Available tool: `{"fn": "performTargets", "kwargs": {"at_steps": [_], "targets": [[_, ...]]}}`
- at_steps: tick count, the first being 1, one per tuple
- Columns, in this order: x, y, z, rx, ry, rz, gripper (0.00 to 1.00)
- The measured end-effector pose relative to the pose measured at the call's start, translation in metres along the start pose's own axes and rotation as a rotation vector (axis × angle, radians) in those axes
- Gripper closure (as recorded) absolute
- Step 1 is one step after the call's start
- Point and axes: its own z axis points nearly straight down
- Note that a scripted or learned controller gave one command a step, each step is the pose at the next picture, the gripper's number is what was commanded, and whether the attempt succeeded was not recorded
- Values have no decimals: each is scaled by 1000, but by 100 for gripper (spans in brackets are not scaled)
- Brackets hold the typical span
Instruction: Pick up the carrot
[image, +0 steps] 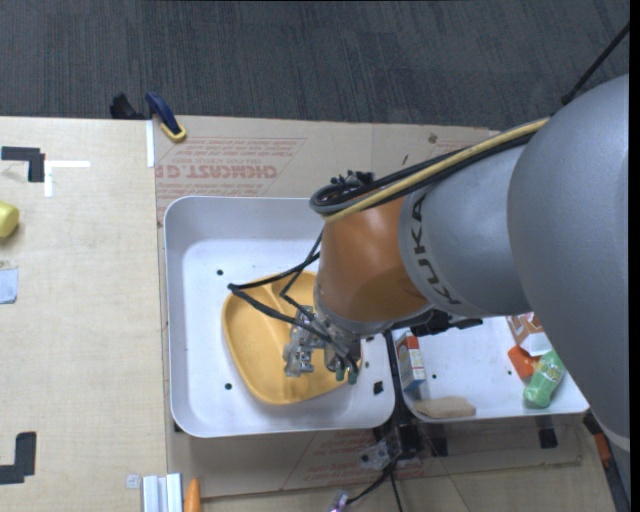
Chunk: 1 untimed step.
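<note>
An orange piece that looks like the carrot (521, 361) lies in the right bin (480, 345) near its right end, partly hidden by the arm and touching a green object (544, 383). My gripper (320, 358) hangs low in the left bin (190, 300), over the right part of a yellow-orange dish (255, 345), far to the left of the carrot. The wrist with its orange band (365, 265) covers the area above the gripper.
The right bin also holds a red and white tube (410, 362) by its left wall and a tan oval piece (444, 407) at its front edge. Black cables (270, 300) trail across the dish. A yellow object (6, 219) sits at the bench's far left.
</note>
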Motion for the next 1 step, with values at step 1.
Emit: {"fn": "performTargets", "kwargs": {"at_steps": [1], "targets": [[-53, 19, 10, 15, 20, 264, 100]]}}
